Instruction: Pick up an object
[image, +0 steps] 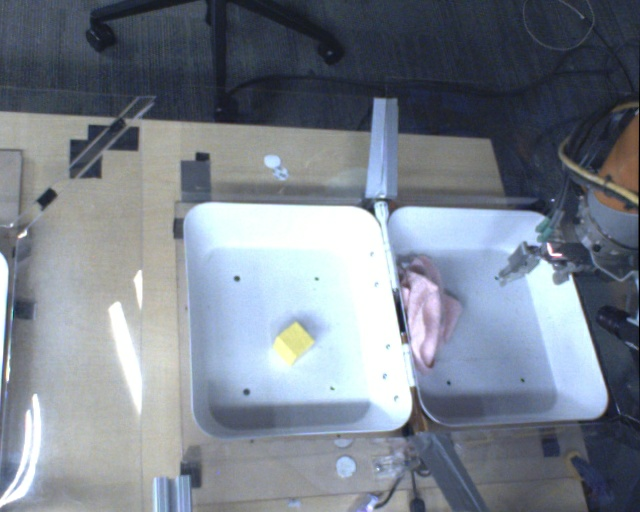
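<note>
A small yellow block (294, 343) lies in the left white bin (215, 300), near its middle front. A crumpled pink cloth (430, 308) rests in the right white bin (520, 400), against its left wall by the divider. My gripper (535, 262) hangs over the right bin's far right part, well to the right of the cloth. Its fingers are spread apart with nothing between them. The grey arm with its orange band (610, 165) comes in from the right edge.
A metal rail (382, 150) stands behind the join between the two bins. The wooden bench (90, 330) extends to the left, with black marks at its back left. An office chair base (215, 30) is on the dark floor beyond.
</note>
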